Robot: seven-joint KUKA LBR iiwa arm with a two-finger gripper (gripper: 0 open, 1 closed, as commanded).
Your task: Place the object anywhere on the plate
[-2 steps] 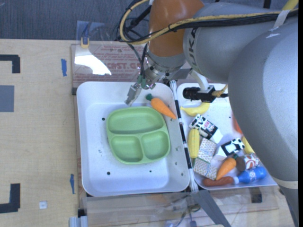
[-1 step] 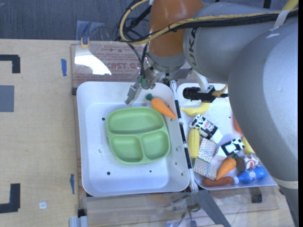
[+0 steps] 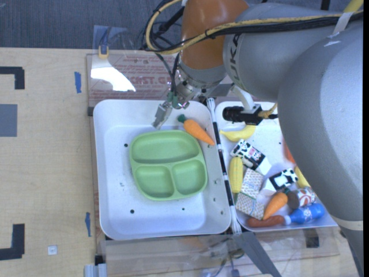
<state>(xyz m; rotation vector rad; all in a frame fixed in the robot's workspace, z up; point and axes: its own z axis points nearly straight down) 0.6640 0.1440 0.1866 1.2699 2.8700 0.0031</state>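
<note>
- Jaws of the gripper (image 3: 161,116) sit over the far edge of the left bin (image 3: 109,154), above the green plate's far rim; the finger end is small and blurred at this slant, and I cannot tell how wide it stands or whether anything is pinched in it.
- Nothing is visibly held, so I judge that the object has not been picked.
- Nearest candidate for the task's thing is the toy carrot (image 3: 197,131), which lies in the left bin just beside the plate (image 3: 168,164) at its far right corner, its tip seeming to overlap the plate's rim.
- From the gripper the carrot lies toward the view's right and slightly nearer the camera, close but apart from the finger end.
- Its long axis runs at a slant: the green stem end points up-left toward the gripper, and the orange tip points down-right toward the divider between the bins.
- A grasp would, in my judgement, want the fingers closing across that slant, at the thick middle.
- Only this one arm works the bench, reaching in from the right.
- Other toys, among them a corn cob (image 3: 236,175) and a banana (image 3: 237,133), are heaped in the right bin (image 3: 271,133), well apart from the plate.
</note>
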